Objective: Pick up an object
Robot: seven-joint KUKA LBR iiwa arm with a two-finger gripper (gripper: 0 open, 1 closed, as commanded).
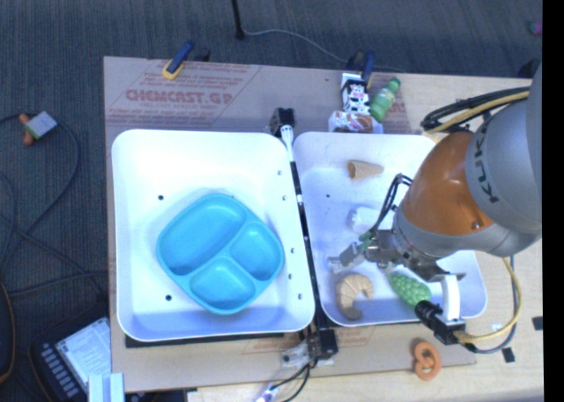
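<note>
Hovers low in the right bin (328, 182), gripper (370, 250) state impossible to tell under the wrist, beside a tan croissant (354, 293), a green toy (409, 288) and a cone (364, 168).

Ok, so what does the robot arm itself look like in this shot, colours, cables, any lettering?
The arm is bulky and rounded: a grey metal shell with a broad orange band above the wrist. Part of the black KUKA lettering shows on the grey shell near the right edge. Black and yellow cables loop along its upper side. The gripper is a small grey-metal and black assembly, with a white bracket and a black fitting nearby.
</note>
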